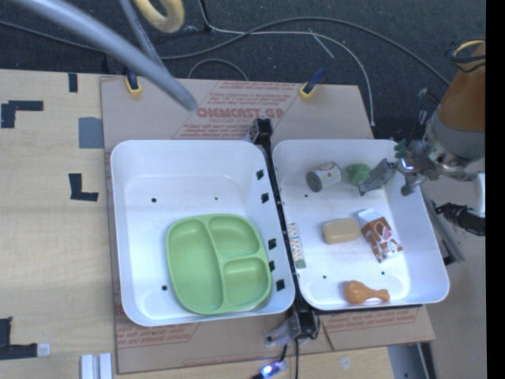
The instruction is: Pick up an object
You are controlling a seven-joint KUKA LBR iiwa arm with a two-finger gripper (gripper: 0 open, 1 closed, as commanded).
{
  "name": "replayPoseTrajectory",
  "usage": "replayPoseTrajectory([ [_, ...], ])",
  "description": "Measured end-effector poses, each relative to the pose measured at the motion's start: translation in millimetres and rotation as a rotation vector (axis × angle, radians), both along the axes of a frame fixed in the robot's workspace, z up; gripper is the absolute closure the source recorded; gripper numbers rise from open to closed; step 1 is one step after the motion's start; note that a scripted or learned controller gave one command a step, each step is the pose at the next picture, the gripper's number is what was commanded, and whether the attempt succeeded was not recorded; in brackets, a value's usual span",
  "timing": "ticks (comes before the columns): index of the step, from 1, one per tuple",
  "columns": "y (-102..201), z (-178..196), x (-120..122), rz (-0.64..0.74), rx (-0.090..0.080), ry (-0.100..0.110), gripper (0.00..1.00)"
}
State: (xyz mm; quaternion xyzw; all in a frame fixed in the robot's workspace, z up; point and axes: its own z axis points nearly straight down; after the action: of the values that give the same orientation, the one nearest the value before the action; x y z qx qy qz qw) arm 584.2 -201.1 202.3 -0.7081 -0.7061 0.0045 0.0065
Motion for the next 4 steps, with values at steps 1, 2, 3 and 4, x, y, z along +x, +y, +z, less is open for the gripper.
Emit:
replayPoseTrajectory([
  [1, 0.6, 9.0, 3.1, 0.004, -0.003, -0.014, 0.0],
  [2, 2.0, -52.6, 8.1, 0.004, -0.004, -0.012, 0.0],
  [3, -1.8, -96.4, 6.4, 0.004, -0.004, -0.011, 0.0],
  [4, -1.8, -117.7, 6.6, 0.004, -0.006, -0.014, 0.0],
])
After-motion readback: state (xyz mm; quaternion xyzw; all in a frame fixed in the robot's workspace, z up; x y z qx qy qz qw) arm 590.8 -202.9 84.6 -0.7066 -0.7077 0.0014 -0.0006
